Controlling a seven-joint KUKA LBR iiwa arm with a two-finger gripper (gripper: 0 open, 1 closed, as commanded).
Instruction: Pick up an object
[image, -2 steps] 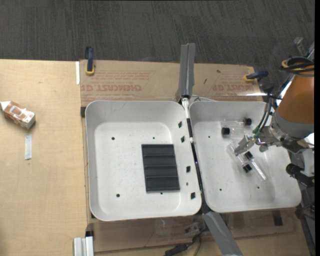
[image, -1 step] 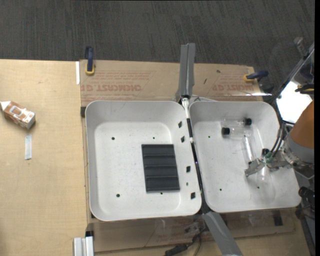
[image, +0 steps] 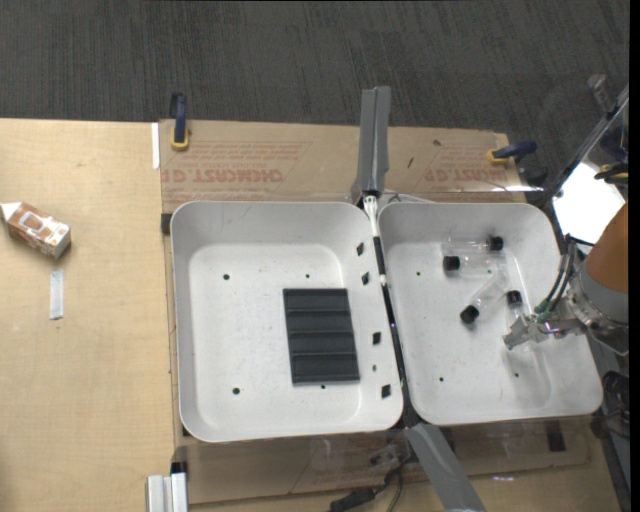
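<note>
A black ribbed rectangular block (image: 321, 336) lies flat in the middle of the left bin (image: 200, 400). In the right bin (image: 440, 395) lie a few clear plastic vials with black caps: one (image: 472, 247) near the back and another (image: 488, 297) slanted near the middle. My gripper (image: 522, 334) hangs low over the right side of the right bin, just right of and slightly nearer than the slanted vial. I see nothing held in it. The arm comes in from the right edge.
Both bins rest on cardboard (image: 260, 165) held by clamps at the back left (image: 178, 130) and back right (image: 510, 152). A grey bar (image: 374, 140) stands between the bins at the back. A small box (image: 38, 230) and a white strip (image: 56, 296) lie on the wooden table, far left.
</note>
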